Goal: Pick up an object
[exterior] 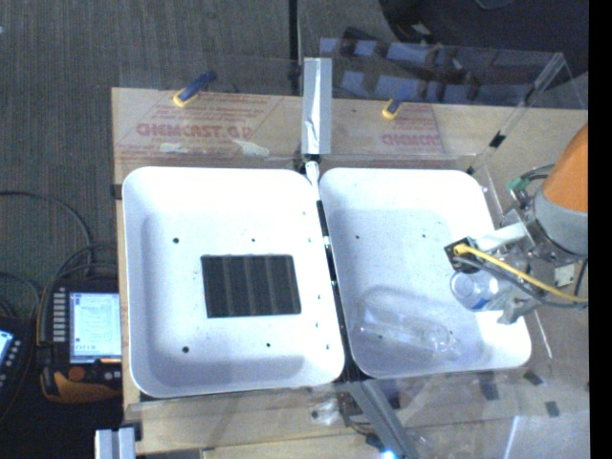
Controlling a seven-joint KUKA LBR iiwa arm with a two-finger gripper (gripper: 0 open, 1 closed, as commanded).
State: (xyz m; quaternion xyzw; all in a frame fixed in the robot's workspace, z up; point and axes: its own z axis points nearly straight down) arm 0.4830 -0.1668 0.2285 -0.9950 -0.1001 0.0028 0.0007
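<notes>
Over at 3 o'clock in the right bin (402,194) your gripper (475,273) is hanging low, can't tell its grip state, while the clear plastic bottle (406,325) is lying at 5 o'clock just beside it, so nothing's looking lifted yet.

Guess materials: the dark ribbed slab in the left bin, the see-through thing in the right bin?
Dark ribbed slab: probably matte black plastic or rubber; no glare, parallel grooves. See-through thing: likely thin clear plastic, bottle-like; the bin floor shows through and it carries soft highlights.
</notes>
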